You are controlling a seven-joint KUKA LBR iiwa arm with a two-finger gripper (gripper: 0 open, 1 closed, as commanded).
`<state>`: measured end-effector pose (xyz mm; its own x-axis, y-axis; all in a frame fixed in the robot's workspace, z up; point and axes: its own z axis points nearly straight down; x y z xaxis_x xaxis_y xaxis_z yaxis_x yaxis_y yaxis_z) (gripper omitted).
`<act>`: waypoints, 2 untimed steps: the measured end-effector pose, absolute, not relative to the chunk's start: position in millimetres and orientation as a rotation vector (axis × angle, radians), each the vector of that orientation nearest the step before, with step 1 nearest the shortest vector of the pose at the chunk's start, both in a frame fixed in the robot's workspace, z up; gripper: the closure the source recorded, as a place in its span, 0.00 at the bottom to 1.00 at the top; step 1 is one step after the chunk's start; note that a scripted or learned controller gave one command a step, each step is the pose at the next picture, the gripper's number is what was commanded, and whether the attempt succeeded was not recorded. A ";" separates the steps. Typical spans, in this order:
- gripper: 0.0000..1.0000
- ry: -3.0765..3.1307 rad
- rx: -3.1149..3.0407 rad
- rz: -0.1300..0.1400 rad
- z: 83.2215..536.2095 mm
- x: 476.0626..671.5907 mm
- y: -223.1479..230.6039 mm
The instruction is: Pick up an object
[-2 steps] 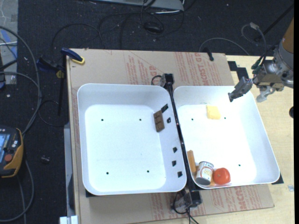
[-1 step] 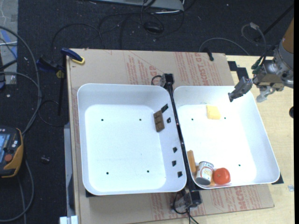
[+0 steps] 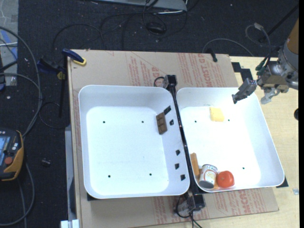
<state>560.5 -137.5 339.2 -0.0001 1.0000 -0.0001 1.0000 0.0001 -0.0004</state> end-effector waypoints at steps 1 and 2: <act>0.00 -2.221 -2.221 0.001 339.2 560.5 -137.5; 0.00 -2.262 -2.175 0.003 300.5 595.0 -119.8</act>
